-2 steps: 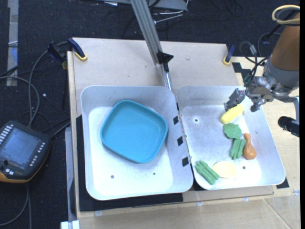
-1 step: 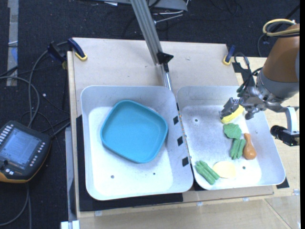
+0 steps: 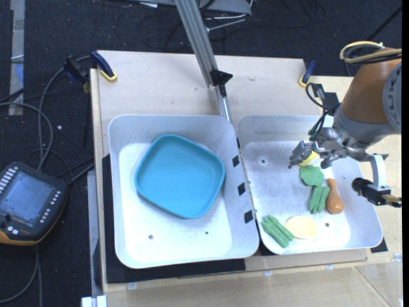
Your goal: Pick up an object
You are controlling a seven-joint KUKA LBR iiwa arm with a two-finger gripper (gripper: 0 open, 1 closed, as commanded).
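Two bins (image 3: pixel 128 248), one blue plate (image 3: pixel 180 175)

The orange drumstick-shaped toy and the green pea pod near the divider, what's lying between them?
In the camera view, a flat pale yellow disc lies between the orange drumstick-shaped toy and the green pea pod, on the right bin's floor.

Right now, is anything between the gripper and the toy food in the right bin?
Nothing visible. The gripper sits low in the right bin, just above the nearest green piece. A small yellow item lies right by it, and the orange piece lies beside the green ones.
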